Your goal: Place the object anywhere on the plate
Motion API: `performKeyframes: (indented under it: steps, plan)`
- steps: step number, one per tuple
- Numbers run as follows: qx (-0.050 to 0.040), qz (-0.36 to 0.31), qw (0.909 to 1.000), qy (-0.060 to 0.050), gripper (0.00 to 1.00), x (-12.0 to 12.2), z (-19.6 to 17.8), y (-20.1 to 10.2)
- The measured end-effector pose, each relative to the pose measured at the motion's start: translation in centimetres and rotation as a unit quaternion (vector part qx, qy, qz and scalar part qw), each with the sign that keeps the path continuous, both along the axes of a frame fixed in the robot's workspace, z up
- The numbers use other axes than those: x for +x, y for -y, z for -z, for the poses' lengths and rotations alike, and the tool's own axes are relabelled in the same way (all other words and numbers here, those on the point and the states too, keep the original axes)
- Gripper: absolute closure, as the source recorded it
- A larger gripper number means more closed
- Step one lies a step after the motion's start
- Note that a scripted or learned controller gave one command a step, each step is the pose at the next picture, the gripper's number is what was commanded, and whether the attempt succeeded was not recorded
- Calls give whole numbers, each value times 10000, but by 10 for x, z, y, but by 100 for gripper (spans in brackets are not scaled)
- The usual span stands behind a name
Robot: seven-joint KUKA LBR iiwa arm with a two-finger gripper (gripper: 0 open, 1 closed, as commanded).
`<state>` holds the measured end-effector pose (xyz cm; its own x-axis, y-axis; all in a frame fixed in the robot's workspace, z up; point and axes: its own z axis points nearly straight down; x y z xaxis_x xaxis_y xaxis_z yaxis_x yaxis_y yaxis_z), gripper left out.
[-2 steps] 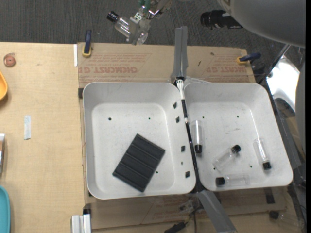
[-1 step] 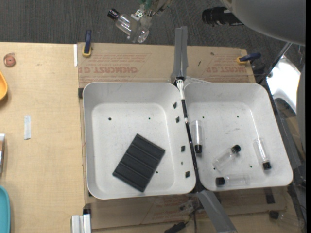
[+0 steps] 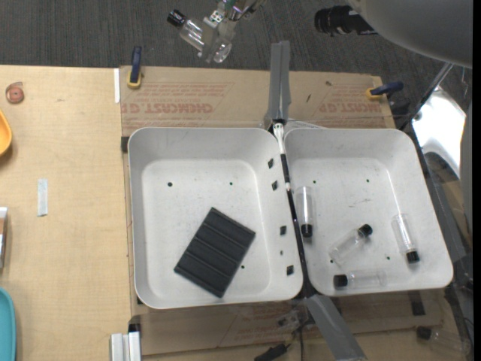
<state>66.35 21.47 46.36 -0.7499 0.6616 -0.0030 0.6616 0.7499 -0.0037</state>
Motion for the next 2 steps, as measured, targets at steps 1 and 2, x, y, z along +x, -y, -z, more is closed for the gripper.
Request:
performKeyframes:
  steps: [1, 2]
  plan:
    - [-4, 0, 10000, -2, 100, 1, -8, 0]
    - [-8, -1, 10000, -3, 100, 2, -15, 0]
